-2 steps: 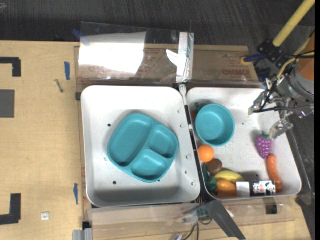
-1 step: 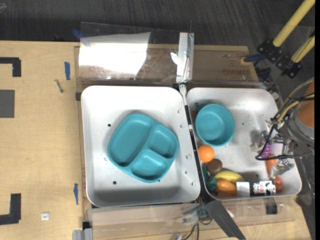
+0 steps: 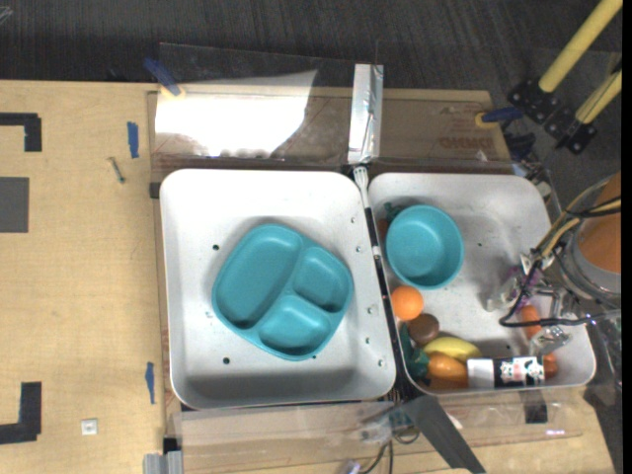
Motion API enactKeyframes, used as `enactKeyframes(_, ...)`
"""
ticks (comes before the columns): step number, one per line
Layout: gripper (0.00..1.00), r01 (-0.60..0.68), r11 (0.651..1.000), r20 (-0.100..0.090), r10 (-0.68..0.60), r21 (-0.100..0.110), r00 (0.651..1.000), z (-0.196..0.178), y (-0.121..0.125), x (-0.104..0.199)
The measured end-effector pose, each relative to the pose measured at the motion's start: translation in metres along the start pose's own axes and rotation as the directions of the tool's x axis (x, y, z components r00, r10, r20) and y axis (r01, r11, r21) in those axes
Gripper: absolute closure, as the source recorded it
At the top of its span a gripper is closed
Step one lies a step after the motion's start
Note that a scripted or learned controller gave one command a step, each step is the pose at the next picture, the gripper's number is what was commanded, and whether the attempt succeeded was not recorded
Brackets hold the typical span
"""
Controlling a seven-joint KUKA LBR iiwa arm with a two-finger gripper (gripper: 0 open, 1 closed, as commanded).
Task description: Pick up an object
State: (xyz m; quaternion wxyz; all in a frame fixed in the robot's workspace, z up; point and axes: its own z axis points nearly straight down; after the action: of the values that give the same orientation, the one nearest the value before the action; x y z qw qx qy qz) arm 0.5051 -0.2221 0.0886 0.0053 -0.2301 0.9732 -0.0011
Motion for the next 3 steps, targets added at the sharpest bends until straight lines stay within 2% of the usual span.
enactKeyframes(1,1.00,0.000,1.000,0.010,0.000,0.006,1.000,-0.013,-0.001,-0.004)
enactKeyframes(2,1.00,-0.056,0.998,0.004,0.056,0.001,0.998,0.000,0.028,-0.078)
enactKeyframes(3,1.00,0.372,0.928,0.001,-0.372,0.001,0.928,0.000,0.027,-0.059)
